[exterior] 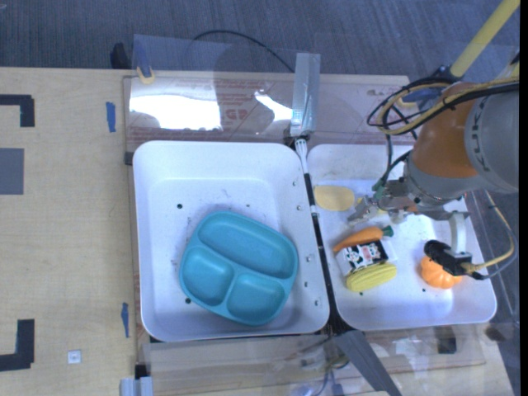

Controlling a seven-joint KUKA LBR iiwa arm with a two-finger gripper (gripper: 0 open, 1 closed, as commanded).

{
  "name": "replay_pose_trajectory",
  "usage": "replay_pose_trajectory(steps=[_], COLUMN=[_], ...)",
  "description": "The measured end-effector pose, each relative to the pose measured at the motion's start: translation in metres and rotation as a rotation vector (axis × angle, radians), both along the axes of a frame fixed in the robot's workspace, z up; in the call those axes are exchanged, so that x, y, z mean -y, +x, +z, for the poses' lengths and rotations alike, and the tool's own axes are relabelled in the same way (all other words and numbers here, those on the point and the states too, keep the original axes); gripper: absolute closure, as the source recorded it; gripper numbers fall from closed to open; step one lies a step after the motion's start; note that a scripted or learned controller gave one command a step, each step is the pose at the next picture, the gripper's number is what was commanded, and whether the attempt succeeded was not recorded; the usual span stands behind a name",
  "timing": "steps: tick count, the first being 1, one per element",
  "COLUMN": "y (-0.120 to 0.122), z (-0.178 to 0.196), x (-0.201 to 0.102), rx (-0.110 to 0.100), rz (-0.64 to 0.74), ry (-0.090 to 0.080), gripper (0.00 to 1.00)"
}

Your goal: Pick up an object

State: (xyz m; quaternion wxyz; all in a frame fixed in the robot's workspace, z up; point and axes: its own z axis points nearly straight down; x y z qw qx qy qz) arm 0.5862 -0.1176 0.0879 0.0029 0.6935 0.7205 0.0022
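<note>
Right bin (470,308): fingers (369,210), state unclear, above a carrot (360,238); below it a cow-print block (364,256) and corn (370,277). Left bin (157,221), beyond the fingers: blue divided plate (239,266).

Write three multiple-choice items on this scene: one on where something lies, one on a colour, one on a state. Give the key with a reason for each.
1. Where does the divided plate lie?
A. left bin
B. right bin
C. on the bench outside the bins

2. What colour is the plate?
A. red
B. blue
C. black

3. How does the carrot lie?
A. upright against the bin wall
B. on the plate
C. flat on the floor of the right bin

Key: 1 A, it sits in the left bin. 2 B, it is turquoise blue. 3 C, it lies flat beside the corn cob, just under the gripper.
</note>
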Motion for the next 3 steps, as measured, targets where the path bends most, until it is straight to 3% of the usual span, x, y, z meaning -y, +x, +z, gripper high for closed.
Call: replay_pose_trajectory(steps=[1,2,3], y=[0.029,0.004,-0.066], z=[0.102,0.006,-0.001], x=[-0.051,-0.025,0.034], rx=[0.004,-0.019,-0.004], rz=[-0.069,-0.144,-0.077], ry=[0.002,0.001,-0.002], gripper=[0.0,0.0,0.0])
